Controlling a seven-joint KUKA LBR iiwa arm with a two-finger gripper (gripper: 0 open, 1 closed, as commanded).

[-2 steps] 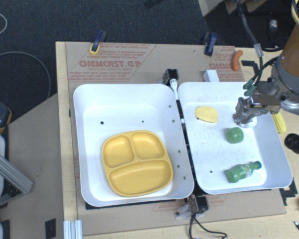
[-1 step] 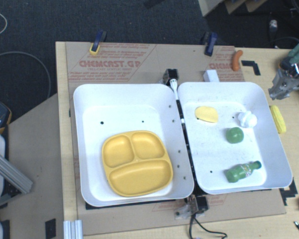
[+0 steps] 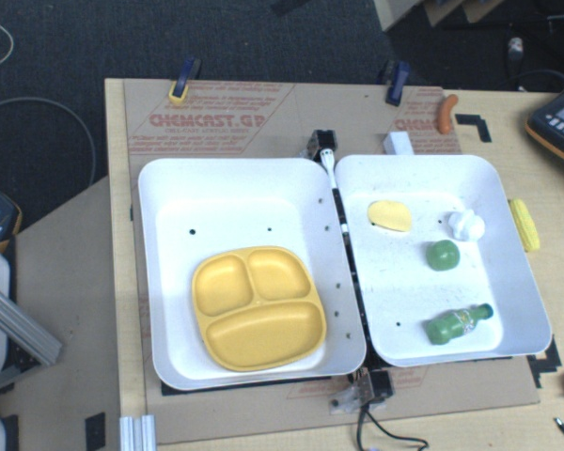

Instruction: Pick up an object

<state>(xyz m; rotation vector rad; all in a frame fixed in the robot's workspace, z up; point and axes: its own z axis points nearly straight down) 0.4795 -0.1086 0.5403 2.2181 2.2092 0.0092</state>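
Green bottle point(image 3: 458, 323) lying in right bin point(image 3: 519, 299).

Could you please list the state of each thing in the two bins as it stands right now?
Yellow divided plate: flat, right way up, in the left bin.
Pale yellow piece: lying flat, right bin.
White object: resting beside the green ball.
Green ball: resting loose.
Green bottle: lying on its side.

We are seeing smooth, glossy plastic on the yellow tray point(image 3: 258, 306) and both white bins point(image 3: 160, 252), lying on a matt cardboard sheet point(image 3: 263, 116).
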